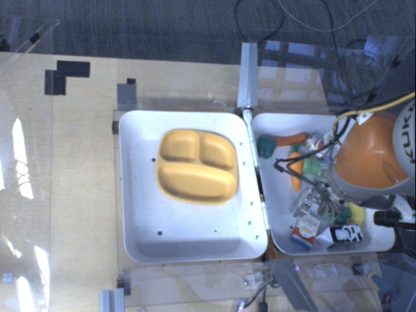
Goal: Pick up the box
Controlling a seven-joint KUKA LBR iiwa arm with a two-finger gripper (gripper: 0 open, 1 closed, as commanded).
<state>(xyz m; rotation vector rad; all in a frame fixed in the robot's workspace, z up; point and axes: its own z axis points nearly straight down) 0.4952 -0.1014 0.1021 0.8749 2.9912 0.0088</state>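
Observation:
The box is a small carton with orange, white and blue faces, lying near the front edge of the right bin. My gripper hangs from the grey and orange arm and sits just above and behind the box, close to its upper end. The metal of the gripper blurs into the clutter beneath it. I cannot see whether it touches the box.
The right bin also holds a teal block, an orange carrot-like piece, a green item and a black-and-white toy car. The left bin holds a yellow divided tray. Cables hang behind the bins.

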